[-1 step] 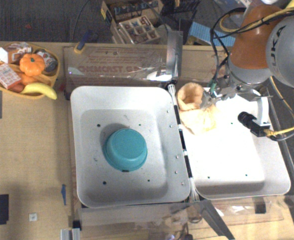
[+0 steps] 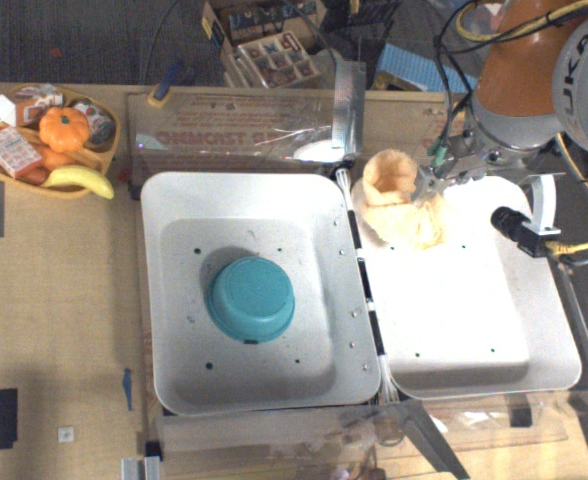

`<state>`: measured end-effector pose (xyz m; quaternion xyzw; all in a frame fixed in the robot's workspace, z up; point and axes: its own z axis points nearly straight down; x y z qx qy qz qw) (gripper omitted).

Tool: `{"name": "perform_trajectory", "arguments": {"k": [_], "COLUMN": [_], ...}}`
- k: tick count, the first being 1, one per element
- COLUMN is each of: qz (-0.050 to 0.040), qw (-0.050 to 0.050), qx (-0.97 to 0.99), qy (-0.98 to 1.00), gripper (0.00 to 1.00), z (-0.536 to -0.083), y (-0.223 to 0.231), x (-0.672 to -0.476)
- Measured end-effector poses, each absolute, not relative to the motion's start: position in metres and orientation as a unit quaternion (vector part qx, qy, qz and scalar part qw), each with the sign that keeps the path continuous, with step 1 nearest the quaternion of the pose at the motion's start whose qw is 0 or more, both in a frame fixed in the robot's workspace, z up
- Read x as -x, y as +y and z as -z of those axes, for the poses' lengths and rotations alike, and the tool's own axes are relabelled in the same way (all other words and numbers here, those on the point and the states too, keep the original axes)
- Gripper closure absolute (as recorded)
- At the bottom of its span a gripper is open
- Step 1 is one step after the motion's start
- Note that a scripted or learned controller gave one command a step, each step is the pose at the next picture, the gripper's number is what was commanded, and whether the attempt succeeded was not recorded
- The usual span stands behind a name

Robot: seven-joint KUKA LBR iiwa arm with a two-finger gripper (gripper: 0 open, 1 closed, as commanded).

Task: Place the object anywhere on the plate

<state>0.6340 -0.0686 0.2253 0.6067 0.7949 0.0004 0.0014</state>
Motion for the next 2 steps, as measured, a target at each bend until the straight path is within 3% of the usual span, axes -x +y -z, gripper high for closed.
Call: {"name": "perform_trajectory", "arguments": {"k": [2], "qz": [-0.0010], "qw": [0.002], "qx": [-0.252], "qy": [0.968], "gripper": [1.00], "z": [-0.230], "y": [0.006], "x": [-0.592]}}
